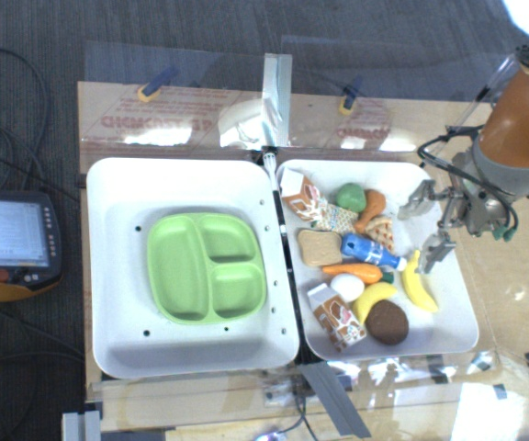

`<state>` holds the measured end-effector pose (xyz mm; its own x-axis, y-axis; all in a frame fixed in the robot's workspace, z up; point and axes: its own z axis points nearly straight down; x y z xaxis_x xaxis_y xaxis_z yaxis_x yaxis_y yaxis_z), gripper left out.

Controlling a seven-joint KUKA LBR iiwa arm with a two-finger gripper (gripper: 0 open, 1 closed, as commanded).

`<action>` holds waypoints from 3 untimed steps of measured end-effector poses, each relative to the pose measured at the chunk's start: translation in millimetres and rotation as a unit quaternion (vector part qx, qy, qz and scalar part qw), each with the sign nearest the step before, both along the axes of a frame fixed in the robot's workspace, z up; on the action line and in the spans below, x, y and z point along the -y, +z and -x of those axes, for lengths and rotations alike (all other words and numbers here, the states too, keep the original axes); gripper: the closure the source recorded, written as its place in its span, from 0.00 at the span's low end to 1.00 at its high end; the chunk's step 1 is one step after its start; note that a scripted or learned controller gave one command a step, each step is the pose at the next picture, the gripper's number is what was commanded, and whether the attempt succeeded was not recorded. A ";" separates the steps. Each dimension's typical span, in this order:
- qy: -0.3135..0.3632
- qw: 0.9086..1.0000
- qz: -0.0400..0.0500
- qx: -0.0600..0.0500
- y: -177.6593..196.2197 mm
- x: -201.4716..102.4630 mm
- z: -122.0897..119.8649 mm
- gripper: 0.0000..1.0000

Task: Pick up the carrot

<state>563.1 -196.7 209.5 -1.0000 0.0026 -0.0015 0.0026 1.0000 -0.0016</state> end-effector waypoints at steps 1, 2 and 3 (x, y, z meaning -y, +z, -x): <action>-0.026 1.000 0.000 0.004 -117.7 -59.1 44.4 0.00; -0.035 0.999 0.002 0.008 -118.0 -92.5 35.4 0.00; -0.035 0.999 0.003 0.010 -106.7 -92.7 33.3 1.00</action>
